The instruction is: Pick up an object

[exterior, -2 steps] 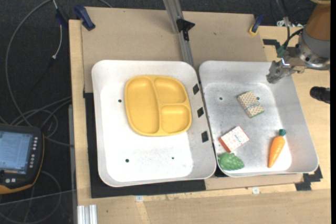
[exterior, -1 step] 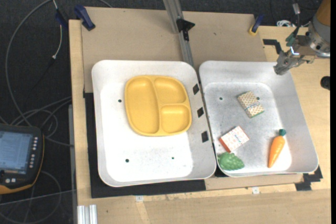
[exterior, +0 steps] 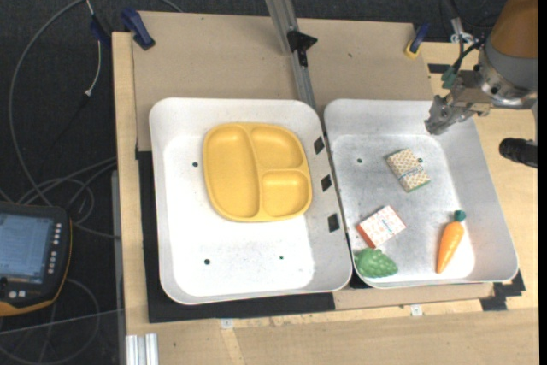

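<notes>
The right bin holds a patterned beige box, a small red-and-white box, a green broccoli-like toy and an orange carrot. My gripper hangs over the bin's back right corner, up and to the right of the patterned box, touching none of the objects. Nothing shows between its fingers. The left bin carries a yellow divided plate.
A slanted metal post rises behind the two bins. Blue clamps grip the bench's back edge. A tablet and cables lie on the floor at left. Bare bin floor lies between the boxes and the carrot.
</notes>
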`<state>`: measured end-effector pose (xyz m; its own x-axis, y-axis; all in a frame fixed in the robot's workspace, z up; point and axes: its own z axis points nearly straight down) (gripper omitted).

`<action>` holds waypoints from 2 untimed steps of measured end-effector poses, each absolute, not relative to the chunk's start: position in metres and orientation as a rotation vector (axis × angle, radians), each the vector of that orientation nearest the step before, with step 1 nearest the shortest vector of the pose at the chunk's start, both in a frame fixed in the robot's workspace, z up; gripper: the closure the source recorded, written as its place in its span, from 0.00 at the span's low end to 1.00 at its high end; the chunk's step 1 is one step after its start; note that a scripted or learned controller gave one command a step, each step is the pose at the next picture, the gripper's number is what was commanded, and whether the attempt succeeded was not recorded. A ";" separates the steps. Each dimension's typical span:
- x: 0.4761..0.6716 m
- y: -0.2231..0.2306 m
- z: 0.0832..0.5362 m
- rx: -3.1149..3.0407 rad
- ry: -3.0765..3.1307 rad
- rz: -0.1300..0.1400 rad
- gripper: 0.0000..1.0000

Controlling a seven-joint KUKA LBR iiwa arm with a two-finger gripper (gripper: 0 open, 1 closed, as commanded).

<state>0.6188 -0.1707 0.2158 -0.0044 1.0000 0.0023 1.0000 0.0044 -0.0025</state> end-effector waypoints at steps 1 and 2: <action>0.600 -0.131 0.224 -2.213 -2.224 -0.001 1.00; 0.573 -0.087 0.223 -2.213 -2.223 0.001 1.00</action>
<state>0.5732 -0.0871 0.2226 -0.0047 1.0000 0.0028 1.0000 0.0047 -0.0038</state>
